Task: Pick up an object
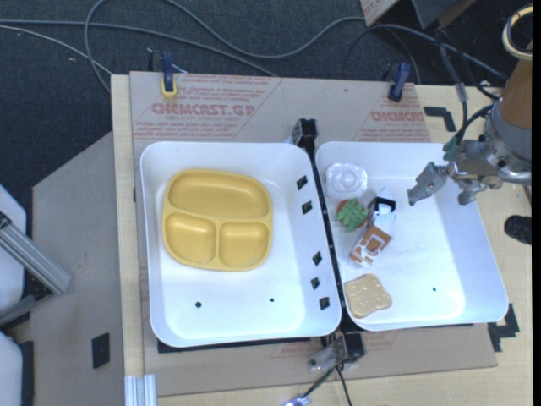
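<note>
Over the right bin (473, 252), near its upper right part, hangs the gripper (445, 189) of the grey arm, which reaches in from the right with its orange band at the frame's edge. The two fingers (425, 184) are spread apart, one pointing toward the bin's middle and the other nearer the right wall, and nothing sits between them; the pincer is released and holds no object. Whether the fingertips touch the bin floor cannot be told from this slant.

The objects to be picked lie in a cluster along the left side of the right bin, well apart from the gripper. A white round lid-like piece (346, 178) sits at the top of the cluster. Just below it is a small green toy (352, 214), and beside that a small carton in orange, white and black (377, 231), lying tilted. Near the bin's front left corner lies a tan slice of toy bread (367, 294), flat on the floor.

In the left bin (254, 311) rests a yellow divided plate (217, 218) with three compartments, set toward the upper left.
</note>
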